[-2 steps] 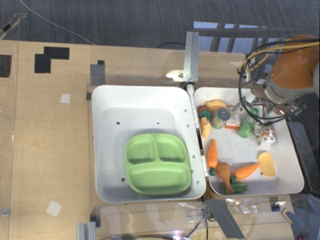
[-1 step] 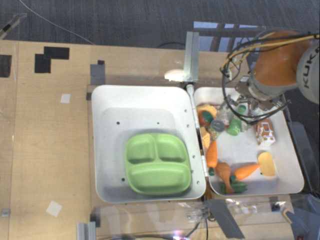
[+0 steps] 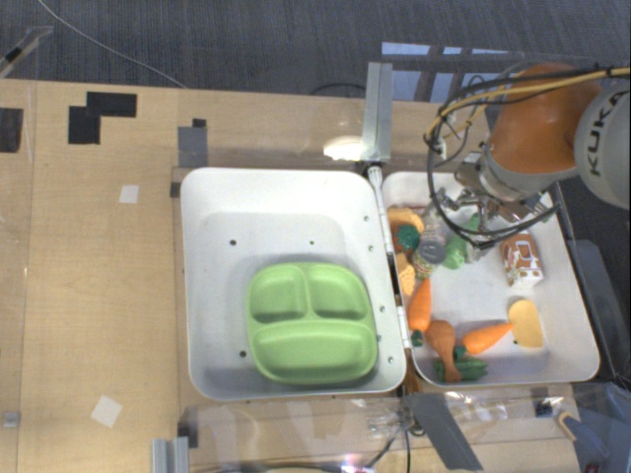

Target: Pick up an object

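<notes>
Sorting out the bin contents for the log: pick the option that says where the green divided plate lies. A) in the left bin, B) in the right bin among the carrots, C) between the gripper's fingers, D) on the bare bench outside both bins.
A: the green divided plate lies flat on the floor of the left bin, while the carrots are in the right bin.

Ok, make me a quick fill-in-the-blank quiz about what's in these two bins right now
1. The green divided plate lies in the ____ bin.
2. The plate has ____ compartments.
3. The carrots lie in the same bin as the ____ hovering over it.

Missing words: left; three; gripper
</notes>
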Available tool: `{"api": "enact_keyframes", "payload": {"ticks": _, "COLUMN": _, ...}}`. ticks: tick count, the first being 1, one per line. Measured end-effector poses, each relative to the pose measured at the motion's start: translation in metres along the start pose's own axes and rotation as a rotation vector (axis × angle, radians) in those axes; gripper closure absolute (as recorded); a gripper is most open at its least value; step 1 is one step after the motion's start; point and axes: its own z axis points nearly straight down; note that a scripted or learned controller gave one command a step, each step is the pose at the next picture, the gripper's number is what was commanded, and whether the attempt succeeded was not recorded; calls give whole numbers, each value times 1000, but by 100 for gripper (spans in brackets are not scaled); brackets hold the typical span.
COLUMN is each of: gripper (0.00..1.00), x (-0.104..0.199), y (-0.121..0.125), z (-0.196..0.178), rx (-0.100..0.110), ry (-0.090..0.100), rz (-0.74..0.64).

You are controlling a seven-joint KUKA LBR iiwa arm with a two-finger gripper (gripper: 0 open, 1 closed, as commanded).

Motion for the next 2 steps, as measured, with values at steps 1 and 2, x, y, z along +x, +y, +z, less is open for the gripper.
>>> {"api": "enact_keyframes", "payload": {"ticks": 1, "gripper": 0, "x": 47, "y": 13, "z": 0, "rx": -5, "ry": -12, "rz": 128}}
{"api": "enact_keyframes", "payload": {"ticks": 2, "gripper": 0, "x": 35, "y": 51, "z": -1, "rx": -7, "ry": -12, "rz": 148}}
